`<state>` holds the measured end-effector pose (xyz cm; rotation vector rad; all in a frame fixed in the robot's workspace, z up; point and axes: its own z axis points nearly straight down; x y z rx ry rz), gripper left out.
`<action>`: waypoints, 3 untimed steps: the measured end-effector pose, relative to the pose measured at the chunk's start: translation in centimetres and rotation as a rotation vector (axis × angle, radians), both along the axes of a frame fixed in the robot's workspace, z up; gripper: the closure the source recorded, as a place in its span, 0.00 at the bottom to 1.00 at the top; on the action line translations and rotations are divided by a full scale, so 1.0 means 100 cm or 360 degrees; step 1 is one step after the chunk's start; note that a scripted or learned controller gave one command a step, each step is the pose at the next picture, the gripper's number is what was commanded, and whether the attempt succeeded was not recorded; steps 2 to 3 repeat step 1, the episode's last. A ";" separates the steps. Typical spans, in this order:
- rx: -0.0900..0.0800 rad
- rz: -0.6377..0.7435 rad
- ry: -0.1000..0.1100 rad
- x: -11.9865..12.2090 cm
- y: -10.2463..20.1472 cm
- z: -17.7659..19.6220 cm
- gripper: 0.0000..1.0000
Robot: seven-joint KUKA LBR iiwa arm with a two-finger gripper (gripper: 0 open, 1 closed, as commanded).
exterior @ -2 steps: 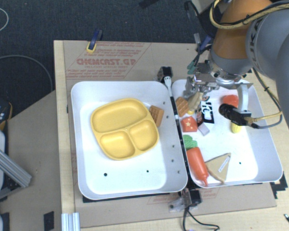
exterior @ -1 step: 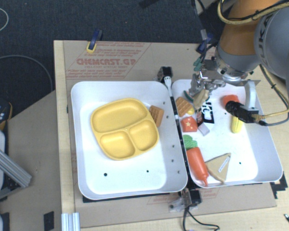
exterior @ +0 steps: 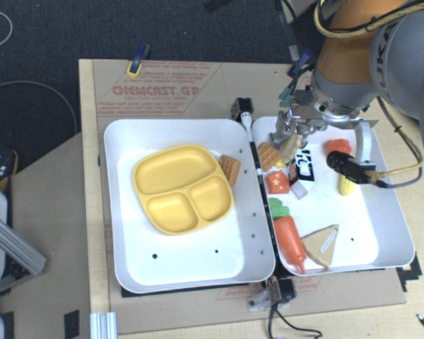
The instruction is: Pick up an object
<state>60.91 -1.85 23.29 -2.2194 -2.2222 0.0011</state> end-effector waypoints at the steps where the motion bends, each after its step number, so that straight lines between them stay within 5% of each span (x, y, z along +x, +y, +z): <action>1: -0.0003 -0.0001 -0.0005 0.003 0.000 0.001 1.00; 3: -0.0003 -0.0001 -0.0005 0.003 0.000 0.001 1.00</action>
